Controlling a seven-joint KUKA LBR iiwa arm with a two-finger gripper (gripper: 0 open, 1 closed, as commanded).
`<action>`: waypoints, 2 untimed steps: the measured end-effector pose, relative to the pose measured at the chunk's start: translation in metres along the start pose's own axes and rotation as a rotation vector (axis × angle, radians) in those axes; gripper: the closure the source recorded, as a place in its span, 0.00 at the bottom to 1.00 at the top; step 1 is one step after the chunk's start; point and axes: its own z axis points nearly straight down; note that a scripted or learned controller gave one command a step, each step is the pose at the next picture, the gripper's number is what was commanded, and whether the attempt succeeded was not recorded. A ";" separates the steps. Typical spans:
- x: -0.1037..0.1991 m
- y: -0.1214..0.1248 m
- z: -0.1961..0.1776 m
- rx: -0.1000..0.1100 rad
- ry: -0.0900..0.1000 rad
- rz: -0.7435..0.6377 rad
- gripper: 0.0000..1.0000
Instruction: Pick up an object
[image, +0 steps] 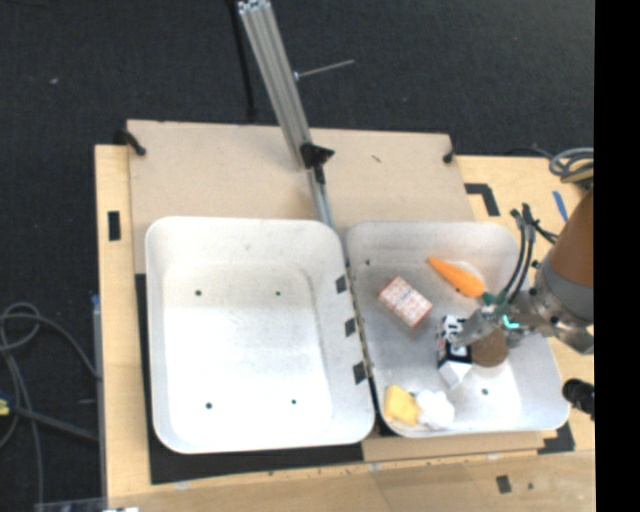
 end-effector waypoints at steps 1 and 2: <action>0.000 0.001 -0.002 -0.004 0.000 0.002 0.00; -0.003 0.001 0.061 0.003 -0.002 0.004 0.00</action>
